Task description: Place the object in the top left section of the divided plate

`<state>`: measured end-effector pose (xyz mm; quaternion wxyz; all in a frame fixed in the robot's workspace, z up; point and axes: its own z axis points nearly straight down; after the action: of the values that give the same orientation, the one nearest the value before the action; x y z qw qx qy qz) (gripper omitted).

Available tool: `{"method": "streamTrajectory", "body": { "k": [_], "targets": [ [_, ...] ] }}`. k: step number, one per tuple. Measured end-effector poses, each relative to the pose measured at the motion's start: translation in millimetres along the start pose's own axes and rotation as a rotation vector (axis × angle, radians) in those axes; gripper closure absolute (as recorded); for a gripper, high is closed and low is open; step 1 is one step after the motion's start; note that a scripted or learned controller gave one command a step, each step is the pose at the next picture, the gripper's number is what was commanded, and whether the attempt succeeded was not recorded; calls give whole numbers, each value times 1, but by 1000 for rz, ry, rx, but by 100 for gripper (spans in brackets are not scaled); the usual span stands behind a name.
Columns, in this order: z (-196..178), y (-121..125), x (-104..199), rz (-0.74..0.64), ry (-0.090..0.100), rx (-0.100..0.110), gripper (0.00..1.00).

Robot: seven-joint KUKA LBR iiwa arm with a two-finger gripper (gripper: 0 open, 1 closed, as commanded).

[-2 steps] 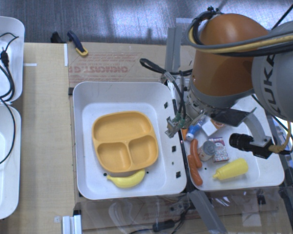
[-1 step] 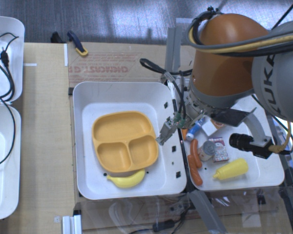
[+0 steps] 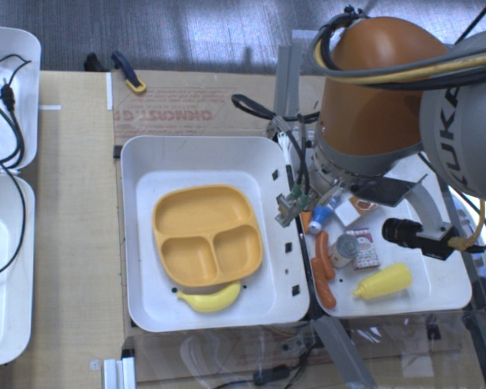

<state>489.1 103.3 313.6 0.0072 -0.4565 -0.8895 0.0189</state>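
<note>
Objects for the plate lie in the right bin (image 3: 462, 294): a hot dog (image 3: 323, 269), a yellow bottle (image 3: 383, 281), a small can (image 3: 343, 250); all look light, stiff toys, best pinched across the middle; the divided plate (image 3: 208, 235) sits in the left bin (image 3: 138, 217) beside a banana (image 3: 210, 299); whether the gripper (image 3: 296, 203), at the bins' shared edge, grasps anything I cannot tell.

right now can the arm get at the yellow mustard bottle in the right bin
Probably yes: the mustard bottle lies uncovered near the right bin's front, apart from the can and hot dogs, with the arm above that bin.
</note>
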Motion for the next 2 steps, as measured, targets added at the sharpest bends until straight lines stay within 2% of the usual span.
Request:
{"method": "streamTrajectory", "body": {
  "k": [1,2],
  "targets": [
    [0,0,0,0,0,0,0],
    [-6,2,-1,-2,-1,7,100]
  ]
}}
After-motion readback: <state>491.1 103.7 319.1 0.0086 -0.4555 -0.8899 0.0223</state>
